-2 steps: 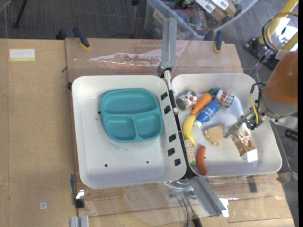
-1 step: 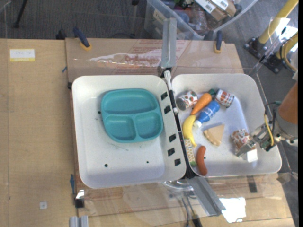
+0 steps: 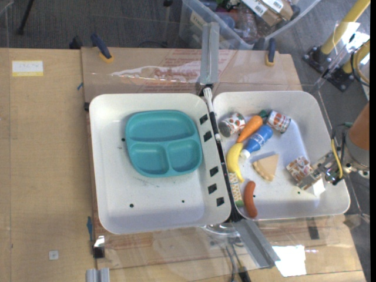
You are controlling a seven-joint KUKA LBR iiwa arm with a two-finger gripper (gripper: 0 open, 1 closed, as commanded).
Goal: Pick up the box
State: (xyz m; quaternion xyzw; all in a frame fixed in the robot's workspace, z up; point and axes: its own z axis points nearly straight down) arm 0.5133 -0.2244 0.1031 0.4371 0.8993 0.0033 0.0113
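The box (image 3: 298, 168) is small, with a red and white pattern. It lies in the right part of the right bin (image 3: 305, 107), near the bin's right wall. My gripper (image 3: 315, 178) reaches in from the right and sits low in the bin, just right of and below the box, close against its lower right corner. I see nothing lifted off the bin floor. The arm's orange band (image 3: 359, 135) shows at the right edge of the view.
The right bin also holds two cans (image 3: 234, 123) (image 3: 278, 121), a carrot (image 3: 251, 127), a blue bottle (image 3: 257, 141), a banana (image 3: 235, 160), a sandwich wedge (image 3: 267, 167) and a sausage (image 3: 251, 198). A teal divided plate (image 3: 163, 143) lies in the left bin (image 3: 106, 175). A clear tote (image 3: 252, 4) stands behind.
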